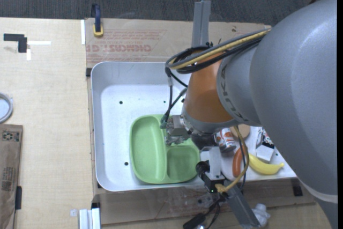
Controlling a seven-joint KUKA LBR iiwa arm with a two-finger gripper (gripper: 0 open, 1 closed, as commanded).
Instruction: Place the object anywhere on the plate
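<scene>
Arm (278,88): the grey KUKA arm reaches in from the right, its orange band (206,96) above the wrist, hanging over the right part of the left bin.
Gripper (176,134): low over the green plate, at the ridge dividing its compartments; the wrist hides most of it.
Fingers: cannot tell whether released or clenched, and nothing can be seen between them.
Plate (150,150): a green divided plate lying in the lower half of the left white bin (107,115), one long compartment on the left and a smaller one on the right.
Object to place: which item it is cannot be told; a banana (263,166), an orange-red item (237,164) and a can-like thing (226,139) lie together right of the plate, near the gripper but apart from it.
Cables (214,51): yellow and black lines run along the arm.
Bench (43,115): light wood.
</scene>
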